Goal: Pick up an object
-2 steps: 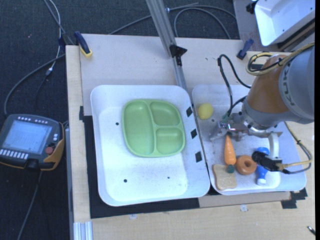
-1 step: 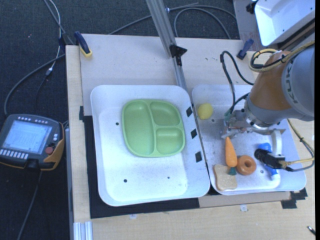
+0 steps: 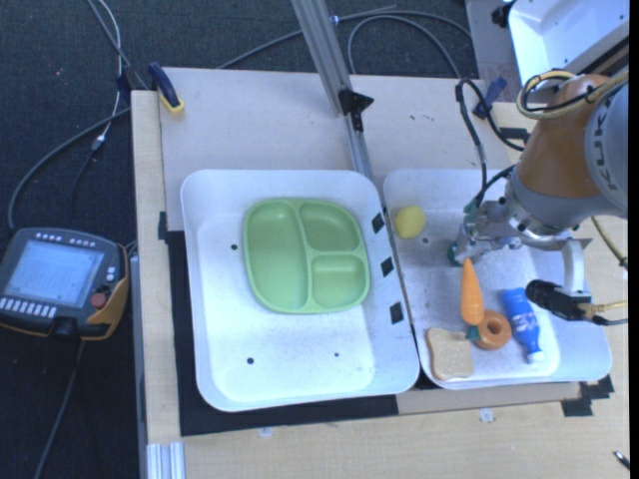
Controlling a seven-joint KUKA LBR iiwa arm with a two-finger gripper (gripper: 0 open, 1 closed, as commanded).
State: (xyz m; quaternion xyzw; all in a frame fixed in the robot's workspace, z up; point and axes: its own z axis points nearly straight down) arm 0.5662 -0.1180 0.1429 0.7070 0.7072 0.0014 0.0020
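Carrot under the hand, pick not yet made

Carrot, orange and tapered, plastic by the look (image 3: 470,298), lies in the right white shallow bin (image 3: 439,193), its narrow tip pointing up toward the hand (image 3: 469,248), which hangs just above that tip. We cannot tell how far the hand is open, and we see nothing between its parts, so we count nothing as held. We judge the step to be the approach, with the grasp still to come. The next move calls for a short descent onto the carrot's upper end and a firm close across its width.

Close neighbours: a brown ring-shaped toy (image 3: 491,330) touching the carrot's lower end, a blue tube (image 3: 522,325) beside it, a tan bread slice (image 3: 450,353), a yellow ball (image 3: 408,221) further left.

The grey arm with its orange band (image 3: 559,158) reaches in from the right, wrist bent down over the bin. The left white bin (image 3: 215,267) carries a green divided plate (image 3: 306,254).
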